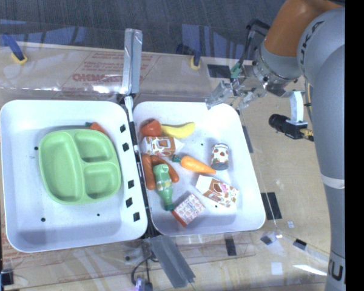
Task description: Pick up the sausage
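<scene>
The gripper (230, 97) hangs over the far right corner of the right bin (246, 162), its two fingers (217, 97) spread apart with nothing between them and touching nothing; one fingertip lies just above the bin's far rim, the other a little to the right of it. The sausage (149, 170), a reddish-brown link, lies at the left side of the right bin close to the dividing wall, running near to far, partly hidden by the green bottle (164, 184) that lies slantwise over and beside it. Just beyond it sits a small printed carton (159, 145), and farther still a red tomato-like piece (150, 128) and a banana (178, 128). A carrot (194, 163) points left toward the sausage from the bin's middle. A small can (219, 155) stands at the right, and two more printed cartons, one (219, 192) to the right and one (188, 208) at the near rim, lie toward the near side. Open white floor shows along the far right corner beneath the gripper and along the right wall; the sausage's side is crowded. The left bin (18, 162) holds a green divided tray (80, 165) with an orange item (97, 127) peeking past its far edge.
</scene>
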Robot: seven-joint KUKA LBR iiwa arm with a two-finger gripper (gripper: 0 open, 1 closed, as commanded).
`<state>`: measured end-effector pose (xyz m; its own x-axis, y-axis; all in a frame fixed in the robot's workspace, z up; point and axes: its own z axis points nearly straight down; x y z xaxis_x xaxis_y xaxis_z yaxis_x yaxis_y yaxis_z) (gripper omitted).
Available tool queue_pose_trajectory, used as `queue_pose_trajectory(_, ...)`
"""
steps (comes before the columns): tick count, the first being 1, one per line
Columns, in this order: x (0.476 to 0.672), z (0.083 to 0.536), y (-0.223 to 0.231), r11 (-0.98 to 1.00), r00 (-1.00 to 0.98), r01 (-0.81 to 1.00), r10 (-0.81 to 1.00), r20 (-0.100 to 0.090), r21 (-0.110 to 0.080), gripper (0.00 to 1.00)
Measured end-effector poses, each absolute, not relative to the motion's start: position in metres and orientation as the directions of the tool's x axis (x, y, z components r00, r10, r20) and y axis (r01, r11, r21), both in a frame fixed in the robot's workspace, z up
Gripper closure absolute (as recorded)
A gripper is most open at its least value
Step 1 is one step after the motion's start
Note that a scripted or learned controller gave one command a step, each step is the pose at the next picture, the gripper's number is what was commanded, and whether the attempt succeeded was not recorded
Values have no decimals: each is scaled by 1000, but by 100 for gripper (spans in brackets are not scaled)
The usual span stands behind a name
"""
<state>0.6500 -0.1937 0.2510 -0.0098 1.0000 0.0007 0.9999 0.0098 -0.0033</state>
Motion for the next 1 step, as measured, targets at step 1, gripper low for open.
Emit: queue_pose_trajectory(1, 599, 130, -156, -232, 232, 973, 973, 0, -5, 0)
